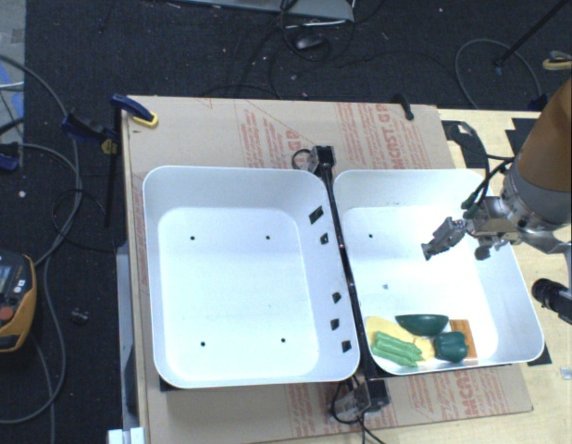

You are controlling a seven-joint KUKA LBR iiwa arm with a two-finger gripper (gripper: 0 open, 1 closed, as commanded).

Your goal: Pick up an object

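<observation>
**Over the right bin, nothing is picked up yet**

Above the middle of the right shallow white plastic bin (508, 276), the dark two-finger pincer (441, 240) of the grey arm with the orange band (545, 169) hangs at a slant, with its tip pointing to the left side of the view. Between the fingers no object is visible, so the pincer carries nothing. Whether the fingers are spread or pressed together cannot be told, because they are small and dark at this angle.

All the objects lie together in the near corner of the right bin, well apart from the pincer. They are a dark green bowl-shaped piece (422, 323), a light green ribbed plastic piece like a vegetable (396, 348), a pale yellow flat piece (382, 327) that lies partly under them, a dark green rounded lump (451, 346), and a small orange flat block (463, 327) just beside the lump. They touch or overlap each other. The left shallow white plastic bin (175, 276) stands beside the right one on the brown cardboard-covered table (230, 128).

As a judgement, the task is at its beginning: no object is grasped or lifted. What is left is almost everything, that is to move the pincer toward the near corner, to lower it onto one piece, to close on it and to raise it. The crowding of the pieces may make a clean grasp difficult.
</observation>
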